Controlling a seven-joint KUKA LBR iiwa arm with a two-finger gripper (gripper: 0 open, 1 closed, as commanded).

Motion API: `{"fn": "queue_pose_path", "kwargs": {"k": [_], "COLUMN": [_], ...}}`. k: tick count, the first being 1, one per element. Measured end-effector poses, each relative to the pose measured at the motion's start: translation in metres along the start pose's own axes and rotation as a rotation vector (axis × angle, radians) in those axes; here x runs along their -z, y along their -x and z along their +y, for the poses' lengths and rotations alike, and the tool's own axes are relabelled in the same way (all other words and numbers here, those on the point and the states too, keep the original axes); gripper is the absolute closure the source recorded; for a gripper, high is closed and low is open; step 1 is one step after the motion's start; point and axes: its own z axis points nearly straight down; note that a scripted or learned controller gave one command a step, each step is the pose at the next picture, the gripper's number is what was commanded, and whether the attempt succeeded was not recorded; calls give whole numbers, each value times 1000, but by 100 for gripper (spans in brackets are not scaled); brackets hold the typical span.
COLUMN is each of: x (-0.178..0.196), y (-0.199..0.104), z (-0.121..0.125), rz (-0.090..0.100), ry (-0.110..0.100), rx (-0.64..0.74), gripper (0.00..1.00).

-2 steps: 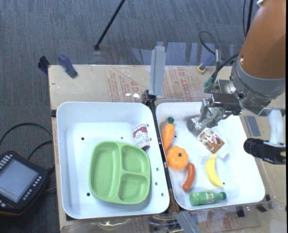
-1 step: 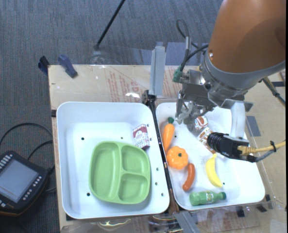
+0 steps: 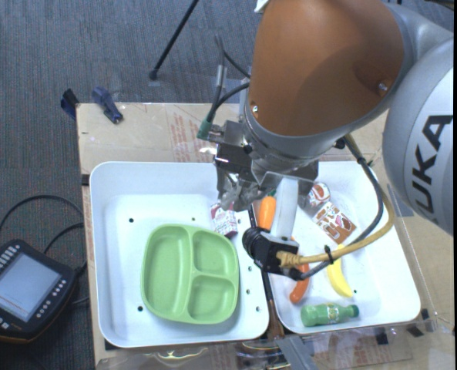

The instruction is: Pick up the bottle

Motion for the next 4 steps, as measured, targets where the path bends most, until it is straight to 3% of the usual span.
{"fn": "queue_pose_path", "kwargs": {"k": [1, 2, 3, 4], "x": [-29, -174, -121, -113], "y": [-56, -56, -80, -79], "z": [-21, -20, 57, 58], "rz": [-1, -2, 2, 0], "ry": [-1, -3, 2, -2], "rx": [134, 151, 380, 375], "gripper": [100, 100, 100, 100]}}
